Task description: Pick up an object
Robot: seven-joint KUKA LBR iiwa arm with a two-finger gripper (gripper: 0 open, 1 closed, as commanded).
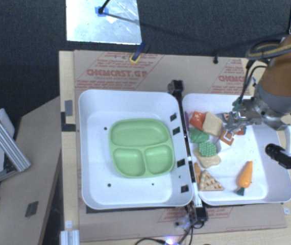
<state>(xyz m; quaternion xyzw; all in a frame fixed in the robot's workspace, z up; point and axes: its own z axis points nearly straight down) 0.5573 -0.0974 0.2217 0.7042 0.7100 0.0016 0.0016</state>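
Note:
The right bin [281,190] holds several toy foods. Along its left side lie a red-orange piece [197,119], a tan bread slice [213,124], a green leafy piece [197,136], a green dotted round [207,148], a tan cookie [208,162] and a pizza-like wedge [210,182]. An orange carrot [245,174] lies toward the front. My gripper [231,125] hangs low over the bin's back middle, just right of the bread slice. A small orange-red piece [228,139] pokes out beneath it; whether it is held cannot be seen.
The left bin [92,190] bears a green divided plate [141,147] in its middle. A black-clipped divider [182,137] separates the bins. The right half of the right bin's floor [265,180] is bare white. A foil-covered sheet [103,15] lies beyond the bench.

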